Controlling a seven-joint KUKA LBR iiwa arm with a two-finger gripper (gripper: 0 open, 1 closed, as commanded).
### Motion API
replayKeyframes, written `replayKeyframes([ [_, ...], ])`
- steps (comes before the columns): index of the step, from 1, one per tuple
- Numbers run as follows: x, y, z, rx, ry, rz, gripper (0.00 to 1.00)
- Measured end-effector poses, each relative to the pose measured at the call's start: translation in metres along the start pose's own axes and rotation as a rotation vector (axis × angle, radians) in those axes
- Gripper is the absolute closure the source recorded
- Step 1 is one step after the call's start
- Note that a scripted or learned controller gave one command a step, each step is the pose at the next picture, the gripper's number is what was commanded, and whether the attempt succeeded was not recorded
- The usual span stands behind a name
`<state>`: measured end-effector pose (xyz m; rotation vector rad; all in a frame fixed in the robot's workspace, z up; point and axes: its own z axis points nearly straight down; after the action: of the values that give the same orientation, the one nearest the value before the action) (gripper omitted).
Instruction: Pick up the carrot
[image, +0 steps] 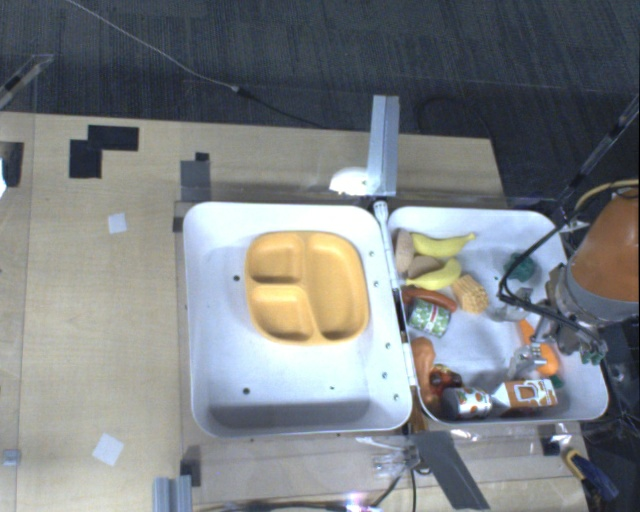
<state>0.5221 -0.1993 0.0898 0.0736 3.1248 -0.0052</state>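
Note:
An orange carrot (547, 359) lies in the right bin (487, 222) near its right wall, partly covered by my gripper (533, 350), which hangs right over it. Orange shows on both sides of the gripper, so I cannot tell whether the carrot is held or merely lying beneath. The grey arm with its orange band (612, 252) comes in from the right edge.
The right bin also holds two bananas (441, 243), a corn cob (470, 294), a green-labelled can (431, 318), an orange-red oblong piece (424, 353), a dark can (465, 402) and a juice bottle (527, 395). A yellow divided plate (305, 286) sits in the left bin (215, 330).

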Motion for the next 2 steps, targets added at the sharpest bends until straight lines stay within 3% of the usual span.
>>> replayKeyframes([
  [1, -0.004, 0.001, -0.013, 0.002, -0.009, -0.007, 1.00],
  [2, 0.031, -0.008, -0.045, -0.001, 0.007, 0.144, 1.00],
])
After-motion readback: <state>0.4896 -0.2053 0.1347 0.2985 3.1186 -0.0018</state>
